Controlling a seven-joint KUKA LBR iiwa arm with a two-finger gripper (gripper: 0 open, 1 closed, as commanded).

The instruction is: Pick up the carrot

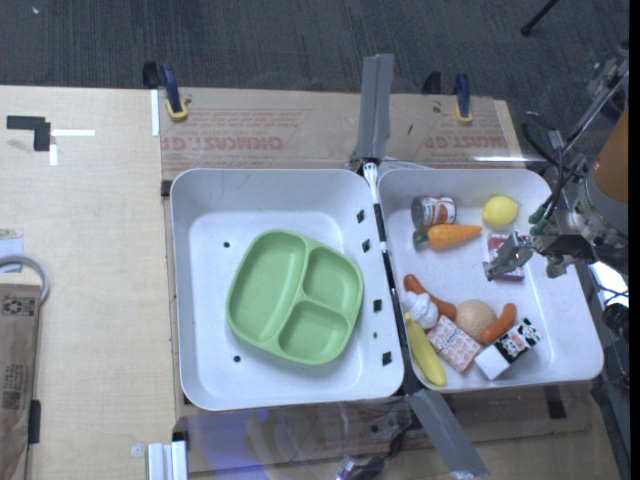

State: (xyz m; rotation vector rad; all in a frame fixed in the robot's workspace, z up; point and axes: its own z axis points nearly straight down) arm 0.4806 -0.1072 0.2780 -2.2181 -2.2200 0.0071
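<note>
An orange carrot (pixel 453 235) with a green tip lies in the right bin (pixel 570 368), near its upper middle, just below a small tin can (pixel 434 211). My gripper (pixel 510 257) hangs over the same bin to the right of the carrot and a little below it, apart from it. Its fingers point left and look slightly parted, with nothing between them. The arm comes in from the right edge.
The right bin also holds a yellow lemon (pixel 500 211), a banana (pixel 426 353), a sausage (pixel 497 323), a bread roll (pixel 475 316), small cartons (pixel 515 344) and a pink packet under the gripper. The left bin (pixel 200 288) holds a green divided plate (pixel 296 296).
</note>
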